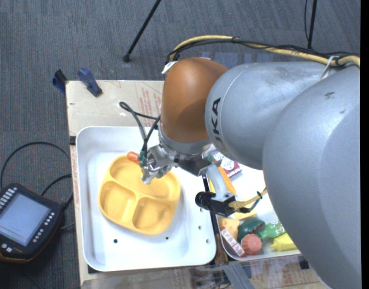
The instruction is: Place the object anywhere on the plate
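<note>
grey carpet surrounds the table; tool (150,172), grip state unclear, hangs over the yellow divided plate (139,198), apparently placing something.

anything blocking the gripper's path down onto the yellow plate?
Nothing visible. The gripper hangs right over the upper compartment of the yellow divided plate in the left bin, with bare plate beneath it. A small orange item sits at the plate's top rim, off to the side.
</note>
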{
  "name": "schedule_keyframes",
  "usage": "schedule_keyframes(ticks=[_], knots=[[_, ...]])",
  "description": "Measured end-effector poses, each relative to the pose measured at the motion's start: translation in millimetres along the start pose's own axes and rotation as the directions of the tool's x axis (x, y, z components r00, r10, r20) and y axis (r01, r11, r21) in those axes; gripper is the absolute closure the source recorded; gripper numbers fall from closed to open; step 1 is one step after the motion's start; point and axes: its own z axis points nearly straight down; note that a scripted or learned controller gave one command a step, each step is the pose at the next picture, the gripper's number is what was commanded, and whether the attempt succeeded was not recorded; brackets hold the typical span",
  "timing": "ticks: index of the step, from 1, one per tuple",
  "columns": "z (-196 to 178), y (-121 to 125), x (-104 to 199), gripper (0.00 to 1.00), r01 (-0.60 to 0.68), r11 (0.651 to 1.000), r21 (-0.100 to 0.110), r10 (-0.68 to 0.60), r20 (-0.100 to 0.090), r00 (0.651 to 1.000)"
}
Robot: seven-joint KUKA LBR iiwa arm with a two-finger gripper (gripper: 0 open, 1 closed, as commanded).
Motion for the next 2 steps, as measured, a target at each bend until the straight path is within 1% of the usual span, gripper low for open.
schedule_keyframes(ticks=[1,2], knots=[[24.3,4.8,63.9,1.0,-0.018,1.0,0.005,0.018,0.001,1.0],[17.2,4.4,61.8,1.0,-0.02,1.0,0.012,0.02,0.003,1.0]])
